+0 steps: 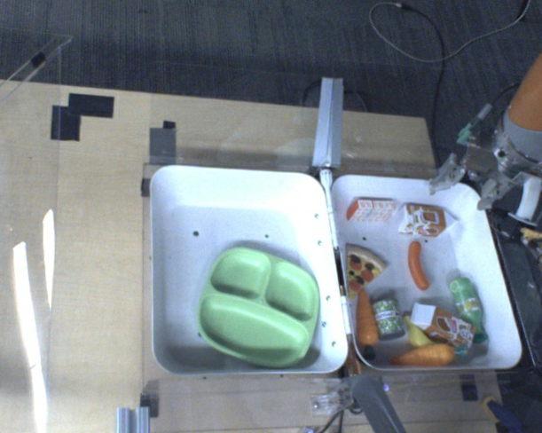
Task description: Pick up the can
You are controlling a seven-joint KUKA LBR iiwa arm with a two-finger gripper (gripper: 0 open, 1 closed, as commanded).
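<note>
One view, overhead slant. Gripper [472, 178] hangs above far right corner of right bin [507, 308], well apart from can [387, 316]; finger spacing unclear, cannot tell; nothing visibly held. Step judged: approach, grasp not yet begun. Next move calls for travel toward near side of bin, then descent onto can without snagging neighbours. Can: small, green label, pale top, beside carrot [366, 319], near pizza slice [362, 268]. Left bin [172, 252] holds green tray [261, 304].
</note>
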